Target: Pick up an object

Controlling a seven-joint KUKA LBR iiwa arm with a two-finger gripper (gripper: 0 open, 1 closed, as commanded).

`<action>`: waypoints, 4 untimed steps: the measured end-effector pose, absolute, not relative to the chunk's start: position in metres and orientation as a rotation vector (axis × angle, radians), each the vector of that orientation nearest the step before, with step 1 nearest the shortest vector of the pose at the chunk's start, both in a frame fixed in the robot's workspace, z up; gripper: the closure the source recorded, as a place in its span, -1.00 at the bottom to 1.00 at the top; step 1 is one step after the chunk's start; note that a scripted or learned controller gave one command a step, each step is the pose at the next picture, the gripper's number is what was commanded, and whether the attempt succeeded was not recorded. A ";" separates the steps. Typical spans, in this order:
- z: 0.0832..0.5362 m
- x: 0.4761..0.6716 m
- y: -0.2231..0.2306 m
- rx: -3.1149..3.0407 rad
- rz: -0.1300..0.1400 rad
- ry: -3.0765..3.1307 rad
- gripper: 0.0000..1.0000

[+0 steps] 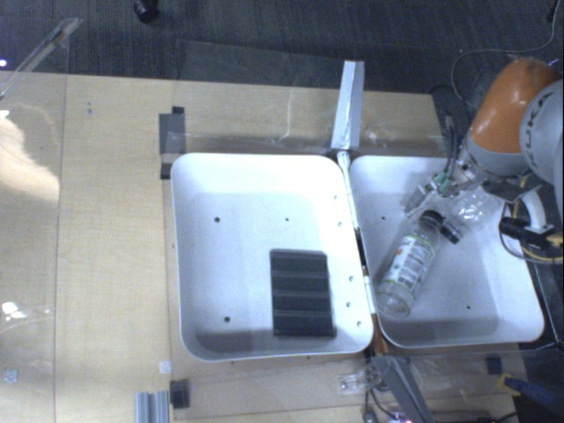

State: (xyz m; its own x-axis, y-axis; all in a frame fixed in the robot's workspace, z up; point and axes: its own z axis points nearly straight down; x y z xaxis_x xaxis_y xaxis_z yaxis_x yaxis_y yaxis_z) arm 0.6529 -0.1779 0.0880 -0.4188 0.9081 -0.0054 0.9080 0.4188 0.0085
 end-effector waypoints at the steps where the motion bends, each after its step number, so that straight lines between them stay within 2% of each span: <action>1: 0.088 0.667 -0.199 1.524 0.002 2.779 -1.00; 2: 0.089 0.618 -0.172 1.352 0.007 2.825 -1.00; 3: 0.101 0.621 -0.171 1.350 0.013 2.817 1.00; 4: 0.088 0.649 -0.165 1.580 0.006 2.703 1.00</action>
